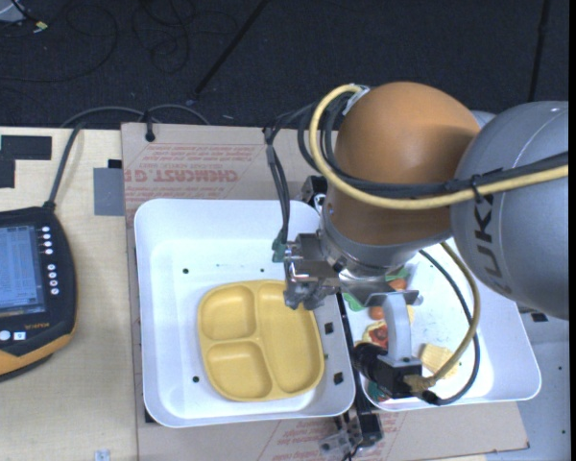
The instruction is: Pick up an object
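A yellow plate with three compartments lies in the left white bin. My gripper hangs low over the wall between the two bins, at the plate's upper right corner. The big orange wrist and grey arm cover most of the right bin. Beneath them I make out small items: a red and green piece, an orange-patterned piece and a pale yellow piece. Nothing can be seen held by the gripper.
A teach pendant lies on the bench at the far left. Both bins stand on a cardboard sheet. Cables run across the dark floor behind the bench. The left bin's floor is bare white around the plate.
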`<act>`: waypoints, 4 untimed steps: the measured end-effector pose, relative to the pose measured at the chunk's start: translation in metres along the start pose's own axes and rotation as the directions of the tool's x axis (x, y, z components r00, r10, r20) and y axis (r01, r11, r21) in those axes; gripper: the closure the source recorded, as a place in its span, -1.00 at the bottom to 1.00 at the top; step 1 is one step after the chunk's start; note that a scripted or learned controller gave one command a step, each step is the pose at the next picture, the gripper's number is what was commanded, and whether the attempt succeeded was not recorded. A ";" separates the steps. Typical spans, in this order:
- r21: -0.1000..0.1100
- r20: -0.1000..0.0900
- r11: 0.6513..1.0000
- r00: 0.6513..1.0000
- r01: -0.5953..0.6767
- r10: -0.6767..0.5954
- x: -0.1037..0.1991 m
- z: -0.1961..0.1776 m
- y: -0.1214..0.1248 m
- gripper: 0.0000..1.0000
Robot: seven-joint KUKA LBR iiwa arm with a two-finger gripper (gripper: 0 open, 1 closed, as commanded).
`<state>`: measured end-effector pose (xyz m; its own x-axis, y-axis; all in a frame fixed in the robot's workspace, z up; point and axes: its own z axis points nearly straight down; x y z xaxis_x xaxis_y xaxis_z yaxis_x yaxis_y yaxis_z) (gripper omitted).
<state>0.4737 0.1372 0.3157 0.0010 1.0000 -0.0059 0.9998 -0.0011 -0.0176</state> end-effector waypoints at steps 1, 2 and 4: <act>-0.010 -0.003 1.000 1.000 -0.004 0.004 -0.056 0.019 0.002 1.00; -0.029 -0.010 1.000 1.000 0.006 -0.007 -0.011 -0.109 0.004 1.00; -0.012 -0.005 1.000 1.000 0.005 -0.005 0.077 0.001 0.001 1.00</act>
<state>0.4751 0.2143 0.3139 -0.0037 1.0000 -0.0012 1.0000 0.0037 -0.0057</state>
